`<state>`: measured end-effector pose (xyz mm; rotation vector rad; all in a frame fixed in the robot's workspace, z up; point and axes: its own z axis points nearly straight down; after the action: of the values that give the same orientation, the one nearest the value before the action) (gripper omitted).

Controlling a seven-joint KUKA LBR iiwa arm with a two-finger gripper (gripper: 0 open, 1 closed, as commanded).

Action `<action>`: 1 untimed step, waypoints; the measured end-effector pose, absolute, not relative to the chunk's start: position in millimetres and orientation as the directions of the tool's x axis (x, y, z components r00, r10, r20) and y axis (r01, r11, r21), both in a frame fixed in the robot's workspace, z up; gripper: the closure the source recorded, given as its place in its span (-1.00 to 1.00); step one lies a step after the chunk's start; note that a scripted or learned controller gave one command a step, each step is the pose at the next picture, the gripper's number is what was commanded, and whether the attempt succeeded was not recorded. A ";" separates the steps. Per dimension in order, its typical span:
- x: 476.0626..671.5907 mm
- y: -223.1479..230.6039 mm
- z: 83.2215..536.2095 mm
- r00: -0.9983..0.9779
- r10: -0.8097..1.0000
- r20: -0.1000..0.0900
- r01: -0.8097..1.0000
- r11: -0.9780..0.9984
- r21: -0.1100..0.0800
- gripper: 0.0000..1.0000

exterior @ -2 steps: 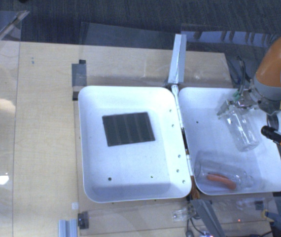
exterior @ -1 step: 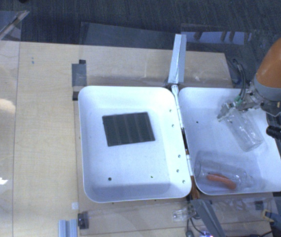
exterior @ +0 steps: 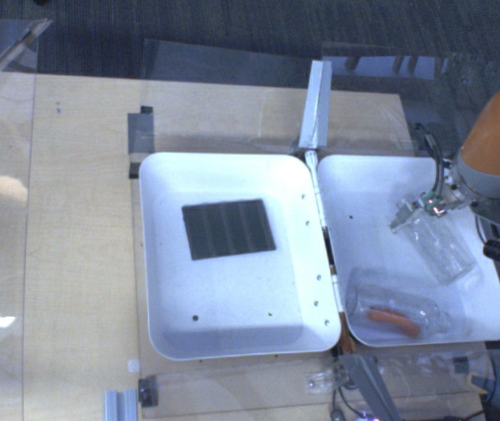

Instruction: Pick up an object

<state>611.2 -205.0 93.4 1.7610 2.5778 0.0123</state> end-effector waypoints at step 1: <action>668.2 -181.4 90.1 -0.344 0.939 -0.004 0.939 0.344 -0.005 -1.00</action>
<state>668.2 -181.4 90.1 1.7992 2.5742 -0.0102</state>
